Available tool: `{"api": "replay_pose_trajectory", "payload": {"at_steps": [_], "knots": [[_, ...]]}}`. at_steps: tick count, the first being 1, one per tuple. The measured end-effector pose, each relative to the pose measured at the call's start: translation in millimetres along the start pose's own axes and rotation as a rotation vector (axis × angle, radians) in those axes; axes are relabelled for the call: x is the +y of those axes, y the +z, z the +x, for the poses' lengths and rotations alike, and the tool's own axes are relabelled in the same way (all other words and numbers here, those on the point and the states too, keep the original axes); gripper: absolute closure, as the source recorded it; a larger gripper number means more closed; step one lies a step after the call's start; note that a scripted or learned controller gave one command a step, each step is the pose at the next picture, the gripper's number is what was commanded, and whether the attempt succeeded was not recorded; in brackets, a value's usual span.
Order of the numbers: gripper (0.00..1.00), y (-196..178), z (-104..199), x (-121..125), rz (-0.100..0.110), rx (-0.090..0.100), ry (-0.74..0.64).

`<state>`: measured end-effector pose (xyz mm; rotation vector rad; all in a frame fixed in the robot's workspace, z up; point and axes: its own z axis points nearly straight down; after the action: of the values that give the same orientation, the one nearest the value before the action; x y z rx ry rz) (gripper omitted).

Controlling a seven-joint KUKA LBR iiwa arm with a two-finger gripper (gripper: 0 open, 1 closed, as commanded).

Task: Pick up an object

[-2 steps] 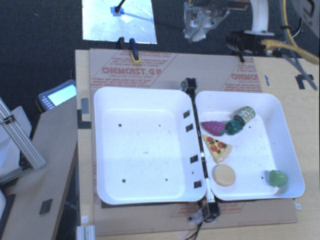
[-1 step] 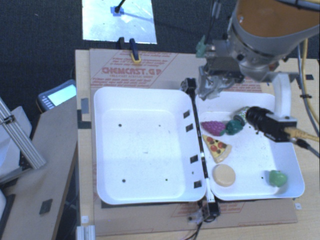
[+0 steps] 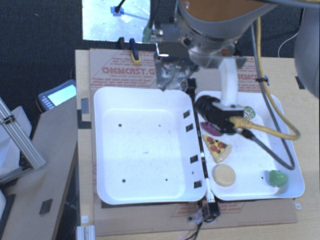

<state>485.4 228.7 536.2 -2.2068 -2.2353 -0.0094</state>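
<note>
My gripper [image 3: 172,79] hangs high over the far edge of the bins, above the back right corner of the left bin [image 3: 102,149]. Nothing shows held under it. The right bin [image 3: 295,184] holds a pizza slice toy [image 3: 216,148] near the divider, a round tan biscuit [image 3: 224,175] just in front of it, a green lump [image 3: 277,178] at the front right, a purple piece [image 3: 211,129] partly hidden under the wrist, and a small white and green round thing [image 3: 249,114] further back.
Both bins rest on a cardboard sheet [image 3: 120,70] on the bench. Black clips [image 3: 194,159] line the divider between the bins. A blue and yellow clamp [image 3: 134,51] sits at the cardboard's far edge. A small screen device [image 3: 57,96] lies to the left.
</note>
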Motion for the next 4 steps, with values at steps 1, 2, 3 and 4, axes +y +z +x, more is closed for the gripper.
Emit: {"api": "replay_pose_trajectory", "payload": {"at_steps": [1, 2, 3, 4], "knots": [[0.0, 1.3, -5.3, 0.7, 0.003, -0.003, 0.009], [1.0, -10.3, -4.9, 1.0, 0.001, -0.001, 0.006], [0.0, -9.9, -4.9, 1.0, 0.001, -0.002, 0.005], [1.0, -21.3, -4.5, 1.2, -0.001, 0.0, 0.002]]}}
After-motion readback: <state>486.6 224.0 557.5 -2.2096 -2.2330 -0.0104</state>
